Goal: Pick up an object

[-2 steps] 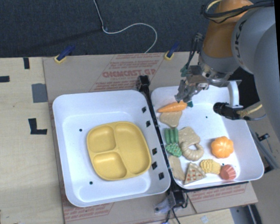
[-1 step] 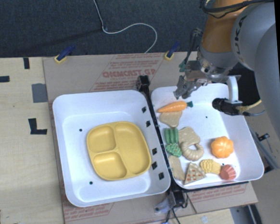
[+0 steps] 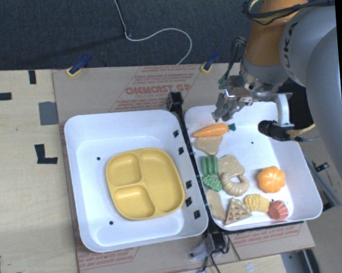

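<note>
One orange carrot (image 3: pixel 210 130), green-tipped

Robot lab: taped bench (image 3: pixel 16 121), bins (image 3: pixel 82 134)

Two bins sit side by side on the bench, the left bin (image 3: pixel 85 169) at nine o'clock of the right bin (image 3: pixel 298 176). A divided plate (image 3: pixel 144 183) lies in the middle of the left bin. In the right bin, a carrot (image 3: pixel 210 130) lies at twelve o'clock, with the gripper (image 3: pixel 225 112) just above it. A pumpkin (image 3: pixel 271 179) sits at three o'clock, a pretzel (image 3: pixel 236 184) near the centre, and a pizza slice (image 3: pixel 237 211) at six o'clock.
</note>
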`<state>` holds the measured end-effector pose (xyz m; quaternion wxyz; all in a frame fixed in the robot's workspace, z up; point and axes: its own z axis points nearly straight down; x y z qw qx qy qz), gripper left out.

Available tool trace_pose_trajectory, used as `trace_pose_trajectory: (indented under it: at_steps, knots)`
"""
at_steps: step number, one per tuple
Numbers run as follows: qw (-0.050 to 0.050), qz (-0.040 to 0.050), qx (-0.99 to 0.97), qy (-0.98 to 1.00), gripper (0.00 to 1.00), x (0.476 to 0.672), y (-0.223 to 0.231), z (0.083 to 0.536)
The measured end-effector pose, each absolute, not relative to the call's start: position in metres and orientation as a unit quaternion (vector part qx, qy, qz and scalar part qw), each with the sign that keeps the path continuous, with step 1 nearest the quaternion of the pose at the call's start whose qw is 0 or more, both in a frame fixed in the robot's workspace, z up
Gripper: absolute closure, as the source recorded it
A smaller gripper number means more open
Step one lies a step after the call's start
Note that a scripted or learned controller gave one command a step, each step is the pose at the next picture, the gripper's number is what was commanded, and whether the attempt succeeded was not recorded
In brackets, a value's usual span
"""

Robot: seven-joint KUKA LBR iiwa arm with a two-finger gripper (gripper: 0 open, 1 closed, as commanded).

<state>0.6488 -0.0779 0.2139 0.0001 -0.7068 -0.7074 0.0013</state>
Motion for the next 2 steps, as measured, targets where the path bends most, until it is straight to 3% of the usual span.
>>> trace_pose_trajectory:
  at_steps: [2]
  knots:
    - [0.000, 0.0011, -0.707, -0.707, 1.00, 0.6450, -0.0730, 0.2156]
